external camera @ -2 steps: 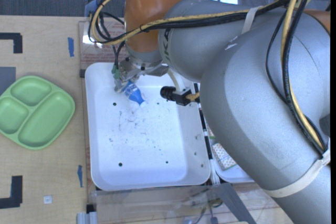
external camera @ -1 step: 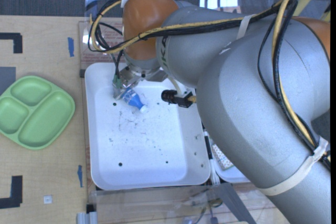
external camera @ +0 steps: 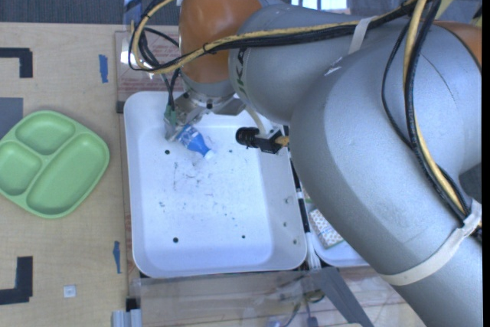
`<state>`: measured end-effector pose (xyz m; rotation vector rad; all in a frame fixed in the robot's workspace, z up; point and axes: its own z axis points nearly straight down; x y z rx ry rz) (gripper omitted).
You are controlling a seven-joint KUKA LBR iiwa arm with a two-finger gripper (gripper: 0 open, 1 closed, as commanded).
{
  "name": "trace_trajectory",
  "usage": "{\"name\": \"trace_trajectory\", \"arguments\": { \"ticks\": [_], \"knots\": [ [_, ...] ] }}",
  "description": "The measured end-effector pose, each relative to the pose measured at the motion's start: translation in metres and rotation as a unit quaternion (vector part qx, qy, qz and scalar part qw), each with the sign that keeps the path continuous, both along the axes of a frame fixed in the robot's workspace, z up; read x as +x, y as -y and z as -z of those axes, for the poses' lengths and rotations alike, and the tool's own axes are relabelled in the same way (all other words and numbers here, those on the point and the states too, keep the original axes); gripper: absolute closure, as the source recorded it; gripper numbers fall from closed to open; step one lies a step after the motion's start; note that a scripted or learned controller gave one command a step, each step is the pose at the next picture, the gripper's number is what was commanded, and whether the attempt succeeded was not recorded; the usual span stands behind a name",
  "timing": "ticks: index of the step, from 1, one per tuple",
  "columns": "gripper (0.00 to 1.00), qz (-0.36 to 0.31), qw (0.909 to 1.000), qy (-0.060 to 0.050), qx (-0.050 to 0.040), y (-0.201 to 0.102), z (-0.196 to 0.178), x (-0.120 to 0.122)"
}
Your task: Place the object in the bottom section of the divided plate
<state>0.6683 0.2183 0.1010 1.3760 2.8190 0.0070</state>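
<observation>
The grey KUKA arm with its orange band [external camera: 210, 27] reached in from the right and filled the upper right of the camera view, its wrist bent down over the far left corner of the shallow white plastic bin [external camera: 207, 226]. The 2-finger gripper [external camera: 176, 121] hung low there, close to the bin's back wall, and its tip was small and dark against the white floor. Just beside the gripper, toward the near right, lay a small blue and white object [external camera: 194, 142], tilted, on the bin floor. It touched or nearly touched the gripper tip; whether it sat between the fingers could not be told, and whether the fingers were apart or together could not be told either. A small black and yellow part [external camera: 260, 139] stuck out from the arm above the middle of the bin's back half. The bin floor carried dark specks and scuffs. Black and yellow cables [external camera: 306, 31] ran along the arm's casing.

The light green divided plastic plate with 3 sections [external camera: 50, 162] lay on the pale wooden desk [external camera: 61, 57] at its left edge, well apart from the bin and from the object. Blue tape marks [external camera: 103, 67] sat on the desk near the bin's left wall. A 2nd white bin's near edge [external camera: 337, 255] showed under the arm at the right, with a small patterned item [external camera: 325, 230] in it.
</observation>
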Motion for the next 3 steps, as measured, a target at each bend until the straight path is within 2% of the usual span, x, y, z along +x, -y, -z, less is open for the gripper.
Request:
{"name": "trace_trajectory", "arguments": {
  "ticks": [1,2,3],
  "knots": [
    [1.0,0.046,0.9989,0.002,0.0022,0.002,0.01,-0.078],
    [1.0,0.206,0.9786,-0.002,0.0,0.018,-0.032,-0.012],
    [0.0,0.206,0.9786,-0.002,0.0,0.017,-0.032,-0.012]
  ]
}}
